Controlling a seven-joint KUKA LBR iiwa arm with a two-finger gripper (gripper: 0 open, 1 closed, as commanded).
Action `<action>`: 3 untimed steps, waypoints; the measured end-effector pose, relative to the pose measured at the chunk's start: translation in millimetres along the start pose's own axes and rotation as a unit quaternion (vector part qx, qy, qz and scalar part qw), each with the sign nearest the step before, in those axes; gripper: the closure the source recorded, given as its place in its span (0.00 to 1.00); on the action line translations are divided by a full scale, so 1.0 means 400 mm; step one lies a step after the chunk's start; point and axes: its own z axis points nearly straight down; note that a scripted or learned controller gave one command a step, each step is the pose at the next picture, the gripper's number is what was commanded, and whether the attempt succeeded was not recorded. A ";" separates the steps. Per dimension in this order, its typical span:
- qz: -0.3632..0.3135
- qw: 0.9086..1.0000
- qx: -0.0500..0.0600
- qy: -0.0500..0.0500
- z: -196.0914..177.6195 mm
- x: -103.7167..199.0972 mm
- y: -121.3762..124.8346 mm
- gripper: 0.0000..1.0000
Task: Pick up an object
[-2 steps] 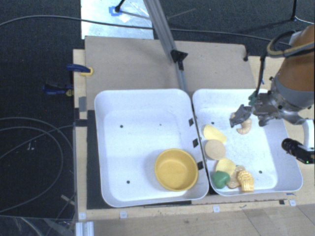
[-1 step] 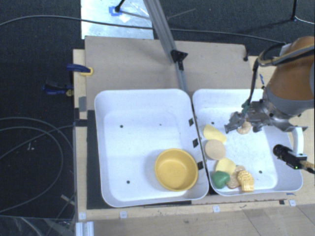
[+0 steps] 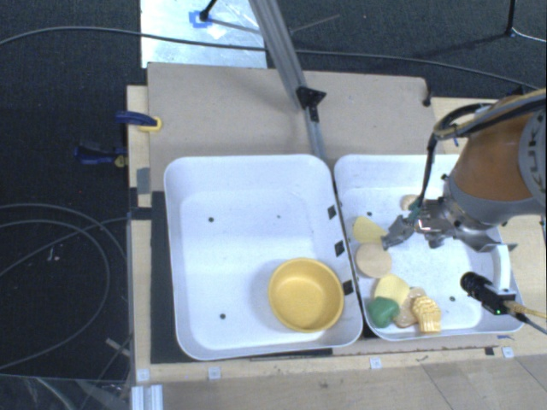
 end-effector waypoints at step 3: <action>-0.002 1.000 -0.006 -0.001 -0.088 -0.002 0.015 1.00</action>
